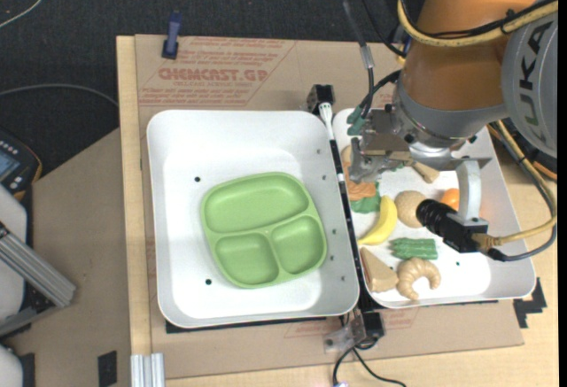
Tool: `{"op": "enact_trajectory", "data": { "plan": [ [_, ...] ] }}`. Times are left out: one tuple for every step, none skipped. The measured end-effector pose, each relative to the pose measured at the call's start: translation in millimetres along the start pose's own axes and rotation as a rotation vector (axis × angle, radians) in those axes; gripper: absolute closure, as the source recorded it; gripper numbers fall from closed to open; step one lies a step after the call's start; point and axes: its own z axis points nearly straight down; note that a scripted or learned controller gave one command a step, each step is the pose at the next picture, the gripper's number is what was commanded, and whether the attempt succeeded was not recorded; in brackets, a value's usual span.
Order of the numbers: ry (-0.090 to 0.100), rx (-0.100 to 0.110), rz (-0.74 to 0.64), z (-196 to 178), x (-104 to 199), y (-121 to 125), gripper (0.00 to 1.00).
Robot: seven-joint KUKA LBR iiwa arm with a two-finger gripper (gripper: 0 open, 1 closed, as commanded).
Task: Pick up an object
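Jaws [365, 171] of mine hang low over an orange-green toy [361, 192]; their spread I cannot tell. Just beyond lies a banana [383, 221].

We see the arm [483, 31] at the upper right of the frame: a big rounded orange shell over a grey collar, with a grey link at the far right edge bearing part of large dark lettering. A yellow cable loops around the top of the orange shell, and black cables run down its left side. Below the collar sits a metallic grey wrist block with a small green part at its left. A black cylinder [446, 224] with an orange lead juts out lower right.
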Motion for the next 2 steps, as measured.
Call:
{"op": "enact_trajectory", "data": {
  "plan": [
    [0.004,-0.016,-0.008,-71,20,-29,1.00],
    [0.001,-0.002,-0.001,-12,-23,-29,1.00]
  ]
}}
